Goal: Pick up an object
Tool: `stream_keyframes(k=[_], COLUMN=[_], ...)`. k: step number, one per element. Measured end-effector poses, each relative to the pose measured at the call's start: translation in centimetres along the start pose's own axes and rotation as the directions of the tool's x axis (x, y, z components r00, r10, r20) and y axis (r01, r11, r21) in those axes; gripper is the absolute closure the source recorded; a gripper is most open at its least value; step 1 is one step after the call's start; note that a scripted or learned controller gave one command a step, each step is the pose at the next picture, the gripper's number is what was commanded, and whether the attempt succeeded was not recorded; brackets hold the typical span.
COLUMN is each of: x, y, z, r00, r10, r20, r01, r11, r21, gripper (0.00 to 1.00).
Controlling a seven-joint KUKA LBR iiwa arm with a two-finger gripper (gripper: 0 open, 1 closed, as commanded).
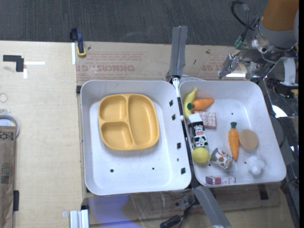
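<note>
A yellow tray (128, 121) lies in the left bin (90, 141). The right bin (266, 127) holds a banana (189, 99), two carrots (203, 103), a milk carton (197, 134), a lemon (200, 155) and small boxes. The end effector (237, 63) hovers above that bin's far rim, holding nothing; its finger state cannot be told.

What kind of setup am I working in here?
Probably a lab pick-and-place test bench: two shallow white bins, a yellow three-compartment plastic plate in one, toy food like an orange carrot in the other, cardboard-covered worktop.
</note>
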State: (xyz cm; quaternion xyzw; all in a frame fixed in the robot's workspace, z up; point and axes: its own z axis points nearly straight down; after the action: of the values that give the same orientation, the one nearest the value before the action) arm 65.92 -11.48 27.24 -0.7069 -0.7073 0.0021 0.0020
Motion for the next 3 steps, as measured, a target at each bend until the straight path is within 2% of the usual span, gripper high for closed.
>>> stream_keyframes(k=[1, 2, 3], x=[-3.8, -3.8, -7.0], y=[-5.3, -5.4, -11.1], z=[16.9, 16.9, 17.7], r00=[0.999, 0.999, 0.974], r10=[-0.050, -0.050, -0.226], r20=[-0.001, -0.001, 0.004], r01=[0.050, 0.050, 0.226], r11=[0.999, 0.999, 0.974], r21=[-0.001, -0.001, -0.015], gripper=[0.00, 0.00, 0.00])
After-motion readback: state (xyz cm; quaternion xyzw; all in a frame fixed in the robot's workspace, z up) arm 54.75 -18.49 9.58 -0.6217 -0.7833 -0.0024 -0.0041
